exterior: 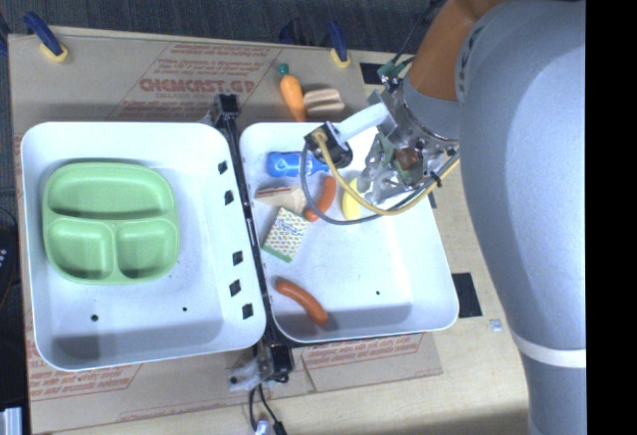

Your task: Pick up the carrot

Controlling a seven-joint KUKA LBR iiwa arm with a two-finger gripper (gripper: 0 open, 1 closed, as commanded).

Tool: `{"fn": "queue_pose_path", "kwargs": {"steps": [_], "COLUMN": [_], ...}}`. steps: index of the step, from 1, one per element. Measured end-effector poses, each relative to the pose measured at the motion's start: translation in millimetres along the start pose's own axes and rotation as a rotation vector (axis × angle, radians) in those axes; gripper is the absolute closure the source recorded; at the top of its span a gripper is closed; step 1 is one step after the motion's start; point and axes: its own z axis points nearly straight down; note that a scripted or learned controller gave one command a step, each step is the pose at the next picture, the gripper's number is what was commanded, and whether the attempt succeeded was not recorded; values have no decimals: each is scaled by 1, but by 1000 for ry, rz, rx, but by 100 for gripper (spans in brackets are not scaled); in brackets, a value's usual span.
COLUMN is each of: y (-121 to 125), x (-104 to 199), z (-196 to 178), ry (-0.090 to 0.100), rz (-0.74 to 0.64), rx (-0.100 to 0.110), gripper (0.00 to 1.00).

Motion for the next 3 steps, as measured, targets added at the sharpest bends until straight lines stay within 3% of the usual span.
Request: {"fn": "queue_pose_path", "kwargs": {"steps": [1,2,3], "y": [-10,-37,-92], "x": [42,-34,18], "z": [-100,-15,-6], "ry": [1,-3,-1], "rz": [-2,-120,-20], "rx": [-2,0,-3], "gripper": [100,100,100]}}
